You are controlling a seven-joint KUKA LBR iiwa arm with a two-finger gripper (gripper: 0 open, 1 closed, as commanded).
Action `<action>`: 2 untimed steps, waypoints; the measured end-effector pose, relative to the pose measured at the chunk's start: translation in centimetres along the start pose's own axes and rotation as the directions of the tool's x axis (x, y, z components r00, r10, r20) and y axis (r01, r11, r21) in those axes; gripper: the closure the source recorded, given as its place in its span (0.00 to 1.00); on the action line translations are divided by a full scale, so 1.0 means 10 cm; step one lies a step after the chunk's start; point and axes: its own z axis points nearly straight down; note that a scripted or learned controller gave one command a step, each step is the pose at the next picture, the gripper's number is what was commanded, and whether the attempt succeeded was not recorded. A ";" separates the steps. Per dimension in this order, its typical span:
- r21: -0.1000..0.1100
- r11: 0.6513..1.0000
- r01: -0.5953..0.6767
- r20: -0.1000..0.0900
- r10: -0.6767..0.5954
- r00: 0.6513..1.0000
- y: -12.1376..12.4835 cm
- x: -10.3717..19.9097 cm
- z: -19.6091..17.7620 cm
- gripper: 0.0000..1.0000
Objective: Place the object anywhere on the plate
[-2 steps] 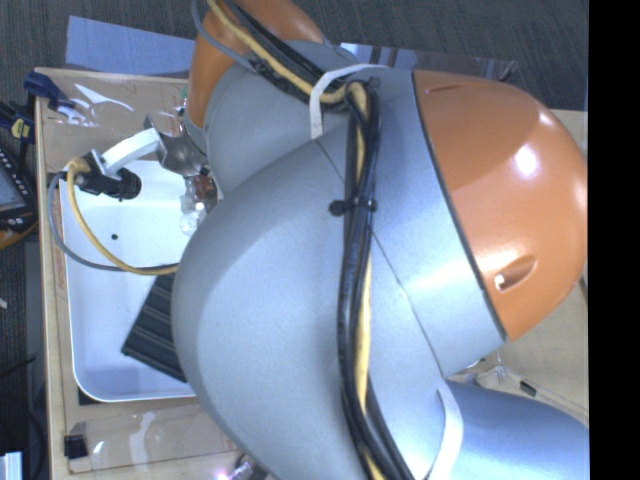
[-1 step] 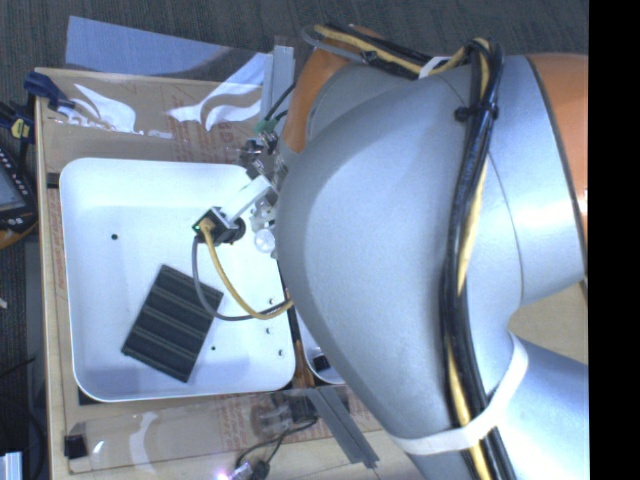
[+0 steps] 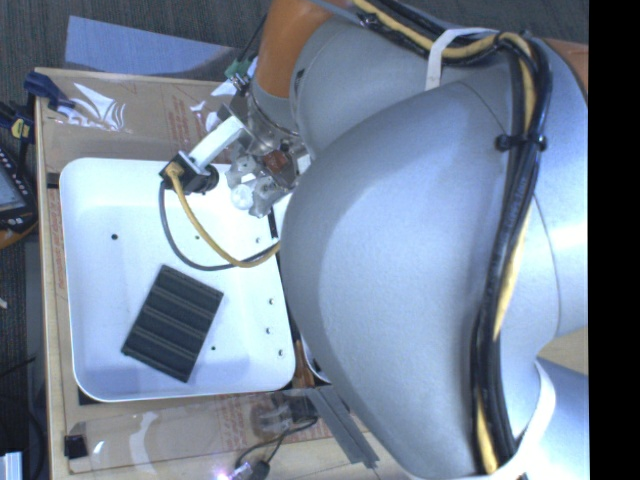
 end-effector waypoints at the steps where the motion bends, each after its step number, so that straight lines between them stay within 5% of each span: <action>1: 0.000 0.998 -0.066 0.005 0.066 0.998 -0.46 -0.80 0.70 1.00; 2: 0.000 0.994 -0.113 0.003 0.113 0.994 0.31 -0.57 0.84 1.00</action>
